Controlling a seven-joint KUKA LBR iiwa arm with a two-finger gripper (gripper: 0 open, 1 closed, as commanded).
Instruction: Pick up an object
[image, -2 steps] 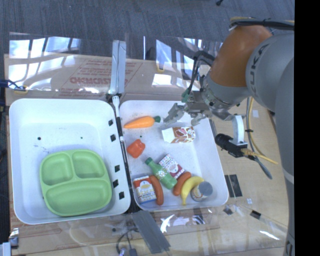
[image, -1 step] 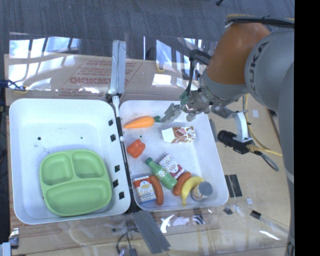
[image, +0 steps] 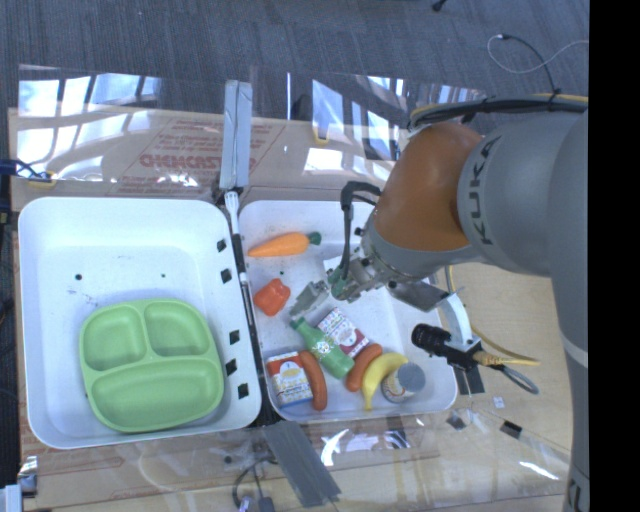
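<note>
From my seat the main worry is a miss or a double catch: the right bin (image: 262, 215) is crowded, with the green bottle (image: 322, 348), a white packet (image: 345, 333), a red sausage (image: 365, 362) and a banana (image: 376, 378) all touching or overlapping near the front, so a descent there could pinch two things at once or push one under another. The orange pepper (image: 271, 297) and the carrot (image: 280, 244) lie more apart toward the left wall, and either would be the safer pick, though the carrot, being round and tapered, could roll out of a pinch. A small box (image: 289, 380) and another sausage (image: 315, 380) sit at the front left corner, near enough to the wall that I judge the tool might catch the rim. The tool (image: 318, 293) hangs low over the middle of the right bin, just beside the pepper and above the bottle's cap end, and nothing sits between its fingers; whether they are spread or together I cannot tell, as the metal parts blur into one another. The arm (image: 480, 190) comes in from the right, its orange band (image: 430, 190) above the bin's far edge, wrist bent down and leftward. The left bin (image: 40, 300) carries a green divided plate (image: 150, 365).
</note>
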